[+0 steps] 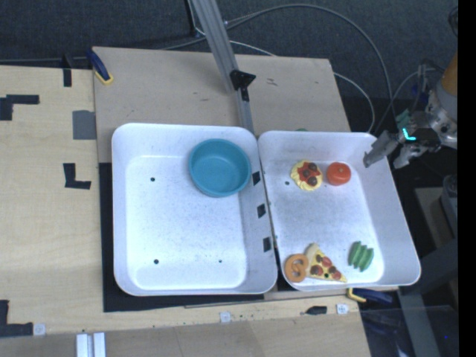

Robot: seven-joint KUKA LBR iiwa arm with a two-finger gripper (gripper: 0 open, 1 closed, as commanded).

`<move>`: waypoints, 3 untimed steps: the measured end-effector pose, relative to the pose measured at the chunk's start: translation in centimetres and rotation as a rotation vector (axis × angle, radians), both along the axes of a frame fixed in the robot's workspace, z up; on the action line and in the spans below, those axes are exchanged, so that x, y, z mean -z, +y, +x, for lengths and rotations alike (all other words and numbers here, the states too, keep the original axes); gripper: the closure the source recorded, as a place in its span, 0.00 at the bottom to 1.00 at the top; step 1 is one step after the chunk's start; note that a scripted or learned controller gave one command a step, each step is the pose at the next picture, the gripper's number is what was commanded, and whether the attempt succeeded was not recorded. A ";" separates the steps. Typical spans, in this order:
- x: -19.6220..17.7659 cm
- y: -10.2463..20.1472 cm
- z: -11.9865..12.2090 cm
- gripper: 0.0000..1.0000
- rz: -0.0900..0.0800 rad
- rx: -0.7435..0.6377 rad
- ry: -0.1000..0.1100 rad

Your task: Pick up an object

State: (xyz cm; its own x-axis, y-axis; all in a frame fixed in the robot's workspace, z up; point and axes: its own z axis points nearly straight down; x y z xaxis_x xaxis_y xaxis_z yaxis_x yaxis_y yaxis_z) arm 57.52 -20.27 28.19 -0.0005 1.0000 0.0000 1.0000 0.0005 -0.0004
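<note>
**Grey gripper hangs at the right bin's edge**

Camera view: the gripper (387, 153) sits at the upper right rim of the right bin (387, 222), over its edge. It is small and dark against the floor, so whether it is open or closed cannot be told, and nothing can be made out in its grasp. In this bin lie a red tomato (339, 173), a small round pizza (306, 175), a pizza slice (325, 266), a pretzel (296, 268) and a green pod (361, 256). A blue bowl (219, 167) stands in the left bin (149, 229).
</note>
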 end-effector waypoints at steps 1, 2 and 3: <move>0.0 0.0 0.0 0.00 0.000 0.000 0.000; 6.3 0.3 -0.3 0.00 0.001 0.000 0.005; 11.4 0.5 -1.3 0.00 0.001 0.000 0.004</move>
State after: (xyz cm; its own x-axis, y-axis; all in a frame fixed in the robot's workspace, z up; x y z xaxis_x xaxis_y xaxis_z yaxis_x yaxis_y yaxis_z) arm 56.18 -19.77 16.74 -0.0004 1.0000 0.0012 1.0000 0.0004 -0.0049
